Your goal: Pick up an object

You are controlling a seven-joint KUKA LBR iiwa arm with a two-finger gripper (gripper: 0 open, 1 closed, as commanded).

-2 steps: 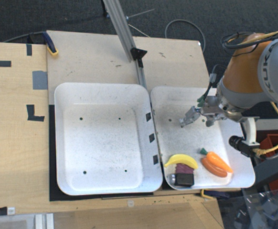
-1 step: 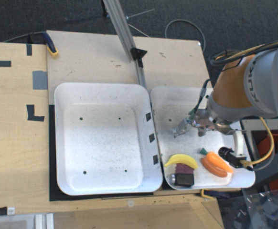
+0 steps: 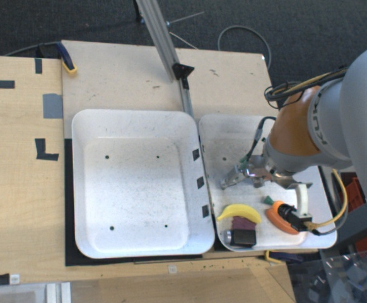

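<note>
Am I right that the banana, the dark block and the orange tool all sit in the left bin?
Wrong bin. The camera view shows the banana, dark block and orange tool at the near end of the right bin, not the left bin.

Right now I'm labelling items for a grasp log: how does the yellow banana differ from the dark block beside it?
The banana is yellow, curved and slender; the dark block is blackish, boxy and squat. The banana lies farther from the right bin's near rim; the block sits against it. Both rest in that bin, below the gripper.
</note>
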